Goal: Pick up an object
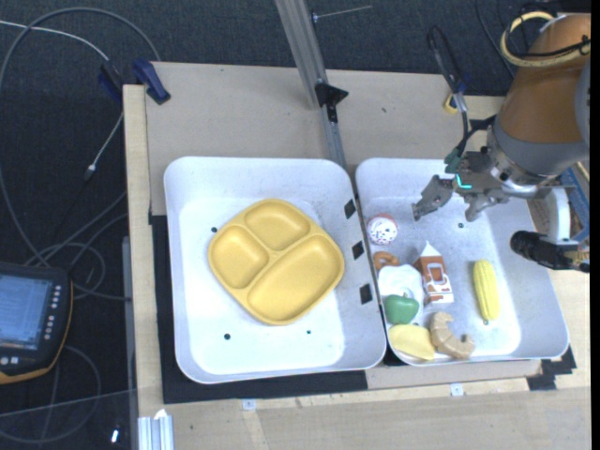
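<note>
Camera view: arm (544,82) angled in from right, claw (455,202) spread wide, nothing gripped, over right bin (534,345).

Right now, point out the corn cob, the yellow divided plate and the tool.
corn cob (485,289), camera view, mid-cob.
yellow divided plate (281,284), camera view, largest compartment.
tool (453,202), camera view, between fingertips.

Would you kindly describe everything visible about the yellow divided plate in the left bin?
The yellow divided plate lies flat, right side up, near the middle of the left bin, turned at a slant to the bin's walls. It looks like smooth moulded plastic with rounded corners and a raised rim. Ridges split it into three compartments: two smaller ones toward the upper left and one large one toward the lower right. It rests on the bin floor only, apart from the gripper.
</note>
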Controlling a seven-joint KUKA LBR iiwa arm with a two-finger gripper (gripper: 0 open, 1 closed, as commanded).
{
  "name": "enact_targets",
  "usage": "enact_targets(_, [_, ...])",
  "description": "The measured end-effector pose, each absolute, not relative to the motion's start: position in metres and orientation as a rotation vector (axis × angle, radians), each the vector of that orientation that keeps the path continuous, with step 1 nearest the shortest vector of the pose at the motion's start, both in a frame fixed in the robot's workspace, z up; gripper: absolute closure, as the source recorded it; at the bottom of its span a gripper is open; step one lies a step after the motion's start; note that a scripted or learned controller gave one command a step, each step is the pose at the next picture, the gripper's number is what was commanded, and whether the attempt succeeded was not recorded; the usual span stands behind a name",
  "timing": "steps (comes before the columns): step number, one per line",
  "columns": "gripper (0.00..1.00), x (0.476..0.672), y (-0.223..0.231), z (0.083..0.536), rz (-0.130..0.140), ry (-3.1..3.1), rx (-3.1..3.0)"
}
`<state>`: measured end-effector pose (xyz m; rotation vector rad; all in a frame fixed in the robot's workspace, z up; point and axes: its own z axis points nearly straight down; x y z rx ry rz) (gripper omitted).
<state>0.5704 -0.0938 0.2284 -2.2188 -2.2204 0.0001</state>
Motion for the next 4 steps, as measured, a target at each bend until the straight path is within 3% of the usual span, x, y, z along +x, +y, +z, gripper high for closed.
enact_targets(3, [0.00, 0.567, -0.084, 0.093, -0.001, -2.220, -2.222])
enact_targets(4, [1.00, 0.568, -0.083, 0.105, -0.006, -2.223, -2.223])
